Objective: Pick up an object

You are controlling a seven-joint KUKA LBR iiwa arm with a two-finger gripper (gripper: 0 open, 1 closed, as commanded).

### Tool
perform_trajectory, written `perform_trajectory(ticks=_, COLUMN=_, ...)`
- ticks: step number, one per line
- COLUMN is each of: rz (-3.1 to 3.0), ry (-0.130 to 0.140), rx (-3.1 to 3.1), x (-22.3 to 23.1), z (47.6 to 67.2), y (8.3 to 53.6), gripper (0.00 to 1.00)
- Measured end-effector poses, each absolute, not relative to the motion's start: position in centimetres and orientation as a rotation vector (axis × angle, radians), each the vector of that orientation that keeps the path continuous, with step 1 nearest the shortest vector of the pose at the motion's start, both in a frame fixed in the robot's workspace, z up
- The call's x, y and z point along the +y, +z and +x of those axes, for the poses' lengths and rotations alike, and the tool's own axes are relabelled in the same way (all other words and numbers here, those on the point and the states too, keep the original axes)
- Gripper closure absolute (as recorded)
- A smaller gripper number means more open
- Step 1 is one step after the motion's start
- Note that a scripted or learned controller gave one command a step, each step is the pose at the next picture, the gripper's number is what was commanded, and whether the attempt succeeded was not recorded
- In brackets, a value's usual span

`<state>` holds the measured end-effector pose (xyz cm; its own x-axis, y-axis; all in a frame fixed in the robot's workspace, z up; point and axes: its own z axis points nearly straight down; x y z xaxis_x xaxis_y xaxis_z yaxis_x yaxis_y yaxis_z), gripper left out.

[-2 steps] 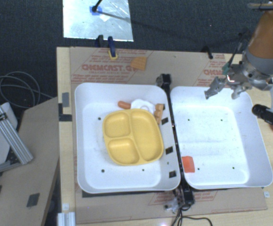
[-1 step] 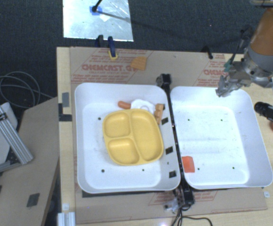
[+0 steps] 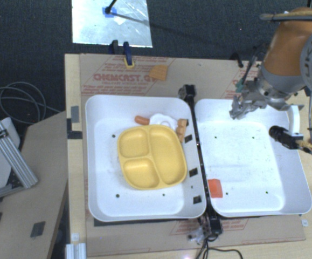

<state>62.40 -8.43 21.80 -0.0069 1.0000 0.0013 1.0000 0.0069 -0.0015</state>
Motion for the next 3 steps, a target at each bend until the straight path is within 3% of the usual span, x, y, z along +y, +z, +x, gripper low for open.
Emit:
perform_trajectory(ticks=1, rz=-2.218, ry=-0.002, rx=-2.227, x=-8.6, z=62.5, y=22.1, gripper=0.0)
perform_trajectory(ticks=2, rz=-2.203, ry=0.007, rx=-2.224, x=-2.0, z=51.6, y=18.2, gripper=0.0)
perform_trajectory(ticks=3, rz=-2.236, ry=-0.018, rx=-2.23, x=-7.3, z=49.6, y=34.5, gripper=0.0)
